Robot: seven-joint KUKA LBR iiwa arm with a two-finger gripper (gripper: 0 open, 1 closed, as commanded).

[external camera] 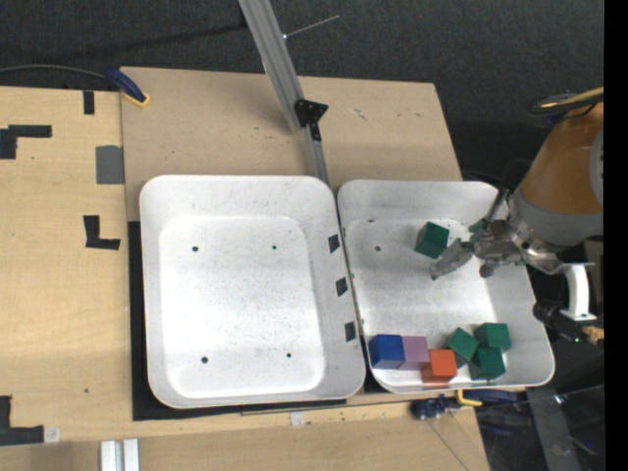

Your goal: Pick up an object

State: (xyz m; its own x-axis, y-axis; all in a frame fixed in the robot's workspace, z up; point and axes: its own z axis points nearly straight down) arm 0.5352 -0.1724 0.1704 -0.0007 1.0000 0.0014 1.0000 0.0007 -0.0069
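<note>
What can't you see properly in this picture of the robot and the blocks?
- The two-finger tool: too small and blurred in the camera view to tell how it is set, or whether it touches the lone green cube-shaped block.
- The grey arm with its orange band: cut off by the right edge.
- The pale purple cube-shaped block: partly hidden by the orange cube-shaped block.
- The blue clamp: too small to make out.

A robotics lab: a plywood bench [245, 116] marked with black tape, two white bins [167, 204] side by side, a slanted aluminium camera pole [270, 42], dark carpet.
</note>
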